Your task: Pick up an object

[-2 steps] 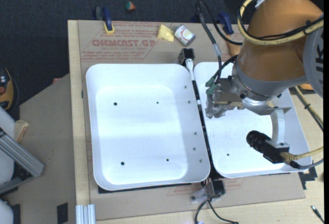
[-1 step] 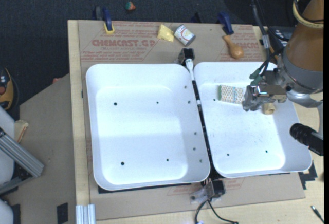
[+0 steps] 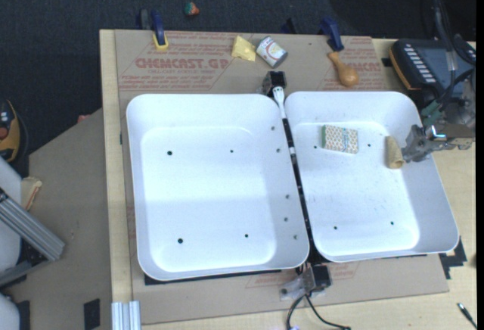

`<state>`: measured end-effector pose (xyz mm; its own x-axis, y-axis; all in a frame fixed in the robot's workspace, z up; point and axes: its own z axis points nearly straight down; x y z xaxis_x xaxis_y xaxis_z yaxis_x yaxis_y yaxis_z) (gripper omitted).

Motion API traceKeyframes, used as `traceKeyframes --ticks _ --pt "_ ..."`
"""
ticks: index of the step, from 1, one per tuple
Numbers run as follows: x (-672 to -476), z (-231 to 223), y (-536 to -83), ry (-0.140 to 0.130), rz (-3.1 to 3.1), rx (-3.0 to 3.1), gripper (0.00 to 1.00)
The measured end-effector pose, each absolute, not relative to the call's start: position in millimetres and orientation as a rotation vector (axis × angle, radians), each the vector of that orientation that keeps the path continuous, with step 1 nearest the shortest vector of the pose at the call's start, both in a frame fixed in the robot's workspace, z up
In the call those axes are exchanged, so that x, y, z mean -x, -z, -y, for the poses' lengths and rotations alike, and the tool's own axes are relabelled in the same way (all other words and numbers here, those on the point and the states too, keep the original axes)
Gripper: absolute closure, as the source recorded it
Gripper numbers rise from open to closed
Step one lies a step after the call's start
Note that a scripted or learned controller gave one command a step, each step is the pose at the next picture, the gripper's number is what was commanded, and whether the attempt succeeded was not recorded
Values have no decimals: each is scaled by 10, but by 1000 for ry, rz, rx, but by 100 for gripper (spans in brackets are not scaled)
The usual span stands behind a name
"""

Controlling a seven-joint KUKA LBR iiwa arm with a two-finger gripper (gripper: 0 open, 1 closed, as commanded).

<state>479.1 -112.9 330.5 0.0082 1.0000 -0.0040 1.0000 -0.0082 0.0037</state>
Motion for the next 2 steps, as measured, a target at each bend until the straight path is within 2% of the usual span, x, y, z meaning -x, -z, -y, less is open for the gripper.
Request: traceKeyframes --ticks 1,2 --pt "-4792 466 -3005 2 -2232 -2219 100" --pt "-5035 339 -4177 -14 -2218 -2210 100"
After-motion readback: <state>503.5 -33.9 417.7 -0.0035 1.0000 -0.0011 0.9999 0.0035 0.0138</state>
